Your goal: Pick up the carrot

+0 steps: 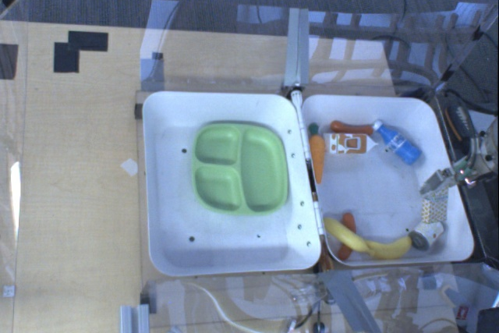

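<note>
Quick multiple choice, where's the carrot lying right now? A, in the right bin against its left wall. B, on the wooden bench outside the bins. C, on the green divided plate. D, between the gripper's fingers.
A: the carrot lies in the right bin along its left wall, apart from the green plate and the gripper.

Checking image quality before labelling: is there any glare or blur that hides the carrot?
Camera view: the orange carrot against the right white bin's left wall is evenly lit and sharp enough; pale reflections streak the clear panels around the bins; the gripper at the right looks soft.
</note>
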{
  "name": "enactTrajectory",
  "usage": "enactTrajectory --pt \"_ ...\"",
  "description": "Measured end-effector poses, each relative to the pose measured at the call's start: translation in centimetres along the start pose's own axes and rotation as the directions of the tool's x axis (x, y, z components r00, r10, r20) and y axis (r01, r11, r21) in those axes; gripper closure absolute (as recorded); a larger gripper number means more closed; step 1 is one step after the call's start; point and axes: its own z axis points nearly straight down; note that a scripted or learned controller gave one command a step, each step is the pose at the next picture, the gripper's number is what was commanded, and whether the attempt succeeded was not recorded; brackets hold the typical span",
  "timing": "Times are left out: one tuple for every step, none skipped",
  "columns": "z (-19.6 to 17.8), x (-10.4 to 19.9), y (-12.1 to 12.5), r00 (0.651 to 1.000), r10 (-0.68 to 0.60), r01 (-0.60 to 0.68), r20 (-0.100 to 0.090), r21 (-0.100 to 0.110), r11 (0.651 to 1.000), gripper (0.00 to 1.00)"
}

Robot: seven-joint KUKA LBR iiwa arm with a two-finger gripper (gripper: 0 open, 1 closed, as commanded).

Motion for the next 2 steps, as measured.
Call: enactTrajectory --pt "-1.1 0.0 0.2 1.000 -0.005 0.005 0.004 -0.005 1.000 1.00" --pt "-2.3 -0.1 0.5 1.000 -0.009 0.009 0.008 -0.011 1.000 1.00"
